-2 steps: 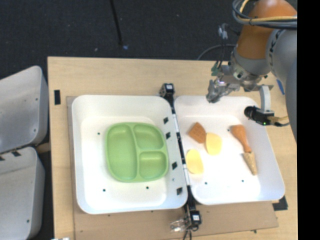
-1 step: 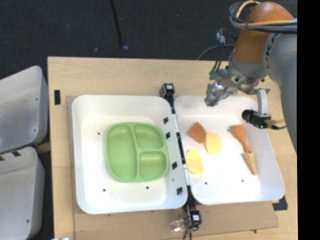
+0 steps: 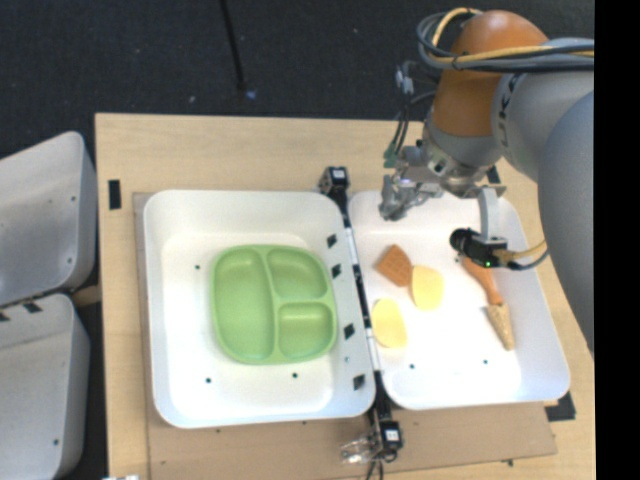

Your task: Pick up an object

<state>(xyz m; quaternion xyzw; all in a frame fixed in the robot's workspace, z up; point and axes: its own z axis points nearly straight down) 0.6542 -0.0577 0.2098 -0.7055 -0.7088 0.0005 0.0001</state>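
A green divided plate [image 3: 272, 303] sits in the left white bin [image 3: 170, 268]. The right white bin [image 3: 530, 368] holds two yellow pieces [image 3: 388, 323], an orange wedge [image 3: 395, 264] and a carrot [image 3: 489, 284]. The gripper [image 3: 398, 200] hovers above, holding nothing. No readable writing.

Bright, even light – soft shadows, slightly soft focus

Two white bins [image 3: 160, 268] on the bench. One green divided plate [image 3: 272, 303]. Two yellow pieces [image 3: 427, 288], one orange wedge [image 3: 394, 264], one carrot [image 3: 488, 284], one tan cone [image 3: 501, 326].
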